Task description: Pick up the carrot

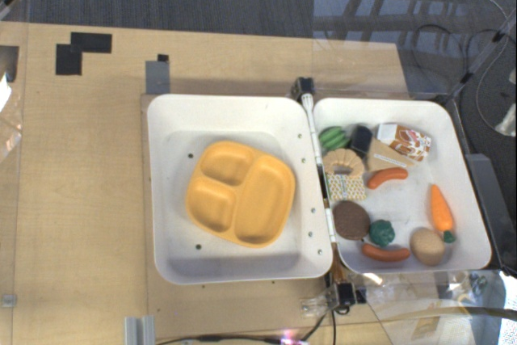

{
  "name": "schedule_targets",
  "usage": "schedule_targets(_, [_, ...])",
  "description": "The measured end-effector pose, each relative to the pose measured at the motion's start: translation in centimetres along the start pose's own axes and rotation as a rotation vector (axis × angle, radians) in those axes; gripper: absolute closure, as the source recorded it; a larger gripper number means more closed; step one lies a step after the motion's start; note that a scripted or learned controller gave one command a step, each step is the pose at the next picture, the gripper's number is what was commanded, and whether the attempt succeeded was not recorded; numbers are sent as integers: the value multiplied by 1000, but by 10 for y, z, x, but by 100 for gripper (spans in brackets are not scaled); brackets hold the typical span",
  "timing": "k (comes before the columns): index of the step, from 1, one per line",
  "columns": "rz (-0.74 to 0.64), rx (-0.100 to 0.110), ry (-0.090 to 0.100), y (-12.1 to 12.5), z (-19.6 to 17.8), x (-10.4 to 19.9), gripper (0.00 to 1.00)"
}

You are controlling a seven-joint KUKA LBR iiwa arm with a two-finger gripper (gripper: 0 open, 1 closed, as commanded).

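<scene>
The carrot is orange with a small green top and lies lengthwise near the right wall of the right bin, its green end pointing toward the front. A beige round food piece rests just in front of it, close to the green top.
The right bin also holds two red sausages, a brown patty, a green broccoli piece, a green vegetable, a cracker and a printed box. A yellow divided plate sits in the left bin.
</scene>
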State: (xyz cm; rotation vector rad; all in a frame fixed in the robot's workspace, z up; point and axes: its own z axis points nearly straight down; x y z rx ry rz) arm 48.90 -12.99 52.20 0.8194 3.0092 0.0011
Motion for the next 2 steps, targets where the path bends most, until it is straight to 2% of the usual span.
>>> schedule_targets(1, [28,7,21,-69,265,-32,0])
schedule_targets(2, [-119,4,25,-68,402,-27,0])
